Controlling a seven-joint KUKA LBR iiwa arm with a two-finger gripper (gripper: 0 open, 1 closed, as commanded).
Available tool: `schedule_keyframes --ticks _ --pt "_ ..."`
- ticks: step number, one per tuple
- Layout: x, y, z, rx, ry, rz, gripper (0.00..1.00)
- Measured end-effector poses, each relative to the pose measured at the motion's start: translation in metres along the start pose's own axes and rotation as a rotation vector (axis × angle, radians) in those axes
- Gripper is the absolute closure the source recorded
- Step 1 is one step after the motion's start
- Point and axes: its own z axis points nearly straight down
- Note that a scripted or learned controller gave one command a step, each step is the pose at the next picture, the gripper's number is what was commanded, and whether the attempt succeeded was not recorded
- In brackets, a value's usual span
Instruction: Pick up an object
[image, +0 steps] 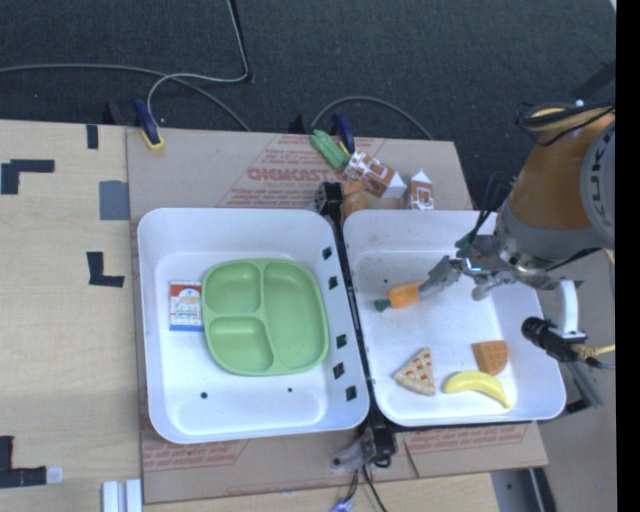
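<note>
Grey gripper (437, 279): mine, low over the right bin (455, 240); I cannot tell how it is set.
Carrot (401, 296): orange toy with a green stub, lying on the bin floor at my tip, touching or nearly so.
Handling: I judge it light, stiff plastic, smooth and round, so apt to roll; best pinched across the thick middle.
Farther off: pizza slice (416, 372), banana (478, 387) and 1 orange block (490, 356), all near the front wall.
Left bin (160, 300): green tray (266, 315), small card (185, 305).
</note>
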Motion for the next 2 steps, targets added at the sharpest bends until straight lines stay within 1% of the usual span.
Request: schedule_keyframes --ticks 1,2 --pt "0.03 0.051 0.1 0.002 0.0 0.0 0.0" --pt "0.032 0.069 0.107 -0.002 -0.001 0.0 0.0"
